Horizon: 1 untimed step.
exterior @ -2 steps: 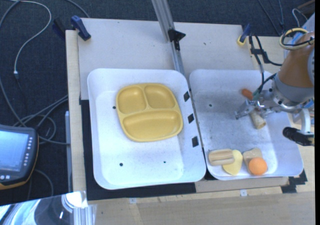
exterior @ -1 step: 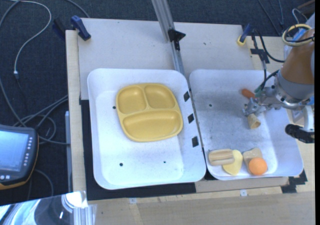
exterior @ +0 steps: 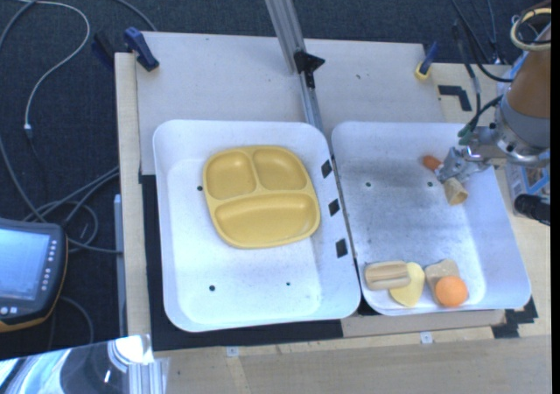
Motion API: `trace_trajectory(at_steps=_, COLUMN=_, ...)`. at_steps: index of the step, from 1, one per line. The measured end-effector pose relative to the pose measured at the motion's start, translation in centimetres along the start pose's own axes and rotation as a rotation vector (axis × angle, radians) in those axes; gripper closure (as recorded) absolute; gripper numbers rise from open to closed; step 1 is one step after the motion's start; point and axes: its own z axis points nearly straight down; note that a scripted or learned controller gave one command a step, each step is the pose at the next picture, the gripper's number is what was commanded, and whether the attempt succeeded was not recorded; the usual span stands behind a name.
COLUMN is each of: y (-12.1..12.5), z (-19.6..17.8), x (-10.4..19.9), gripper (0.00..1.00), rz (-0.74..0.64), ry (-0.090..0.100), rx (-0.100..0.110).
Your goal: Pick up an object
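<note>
The worktop (exterior: 219, 77) carries two white bins side by side. The left bin (exterior: 254, 296) holds a yellow tray (exterior: 261, 195) with three compartments, lying toward the bin's far half. The right bin (exterior: 394, 200) holds several small things. Along its near edge lie a tan roll (exterior: 387, 275), a pale yellow wedge (exterior: 408, 289) just right of it and touching it, a beige block (exterior: 440, 270), and an orange ball (exterior: 451, 291) just beside the block on its near side. Far from these, near the bin's far right part, sits a small orange piece (exterior: 431, 161).

The arm (exterior: 529, 99) enters from the right, its orange band above the grey wrist, reaching over the right bin's right edge. The hand (exterior: 457, 178) points down and leftward over the bin's far right area. A small tan piece (exterior: 457, 193) shows at its tip, just near-side of the orange piece; whether the hand is clenched on it or released cannot be told. The ball, block, wedge and roll lie well apart from the hand, toward the near edge.
</note>
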Motion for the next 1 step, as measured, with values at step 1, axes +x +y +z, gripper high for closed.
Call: trace_trajectory(at_steps=1, y=0.43, z=-4.56, x=-0.52, gripper=1.0, rz=0.001, ry=0.0, rx=0.001)
